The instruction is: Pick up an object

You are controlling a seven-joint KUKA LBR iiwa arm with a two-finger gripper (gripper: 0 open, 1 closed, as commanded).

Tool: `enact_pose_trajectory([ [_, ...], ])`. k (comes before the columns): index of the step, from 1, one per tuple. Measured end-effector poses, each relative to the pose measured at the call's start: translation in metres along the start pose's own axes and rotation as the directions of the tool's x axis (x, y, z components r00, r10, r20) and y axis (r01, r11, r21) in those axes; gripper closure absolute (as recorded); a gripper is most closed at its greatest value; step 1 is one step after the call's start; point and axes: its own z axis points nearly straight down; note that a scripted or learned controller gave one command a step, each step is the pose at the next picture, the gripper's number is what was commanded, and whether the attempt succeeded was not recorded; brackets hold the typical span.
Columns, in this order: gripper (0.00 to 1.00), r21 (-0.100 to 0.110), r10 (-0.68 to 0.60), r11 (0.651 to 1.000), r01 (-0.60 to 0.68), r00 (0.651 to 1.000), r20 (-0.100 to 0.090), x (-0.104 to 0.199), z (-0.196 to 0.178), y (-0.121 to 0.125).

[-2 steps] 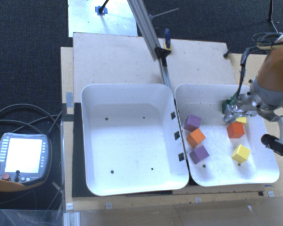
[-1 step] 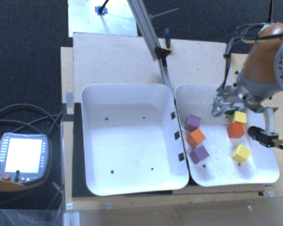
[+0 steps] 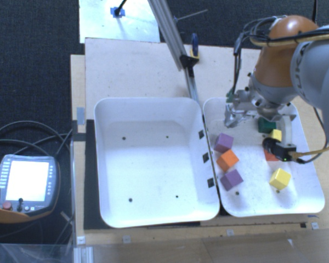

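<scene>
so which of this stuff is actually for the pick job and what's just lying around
For the job:
- tool, over the right bin
- two purple blocks
- orange block
- yellow block
- green block, partly hidden by the arm

Just lying about:
- left bin
- teach pendant and its cables
- metal pole with clamp

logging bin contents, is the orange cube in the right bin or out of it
In. The orange cube sits on the right bin floor near its left wall, between two purple cubes.
</scene>
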Motion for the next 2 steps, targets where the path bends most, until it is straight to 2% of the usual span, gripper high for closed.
enact_pose_trajectory([
  [1, 1.0, -0.001, 0.002, 1.0, -0.002, 1.0, 0.001, 0.045, -0.013, 0.019],
  [2, 1.0, 0.001, 0.001, 1.0, -0.001, 1.0, 0.0, 0.1, -0.011, 0.038],
])
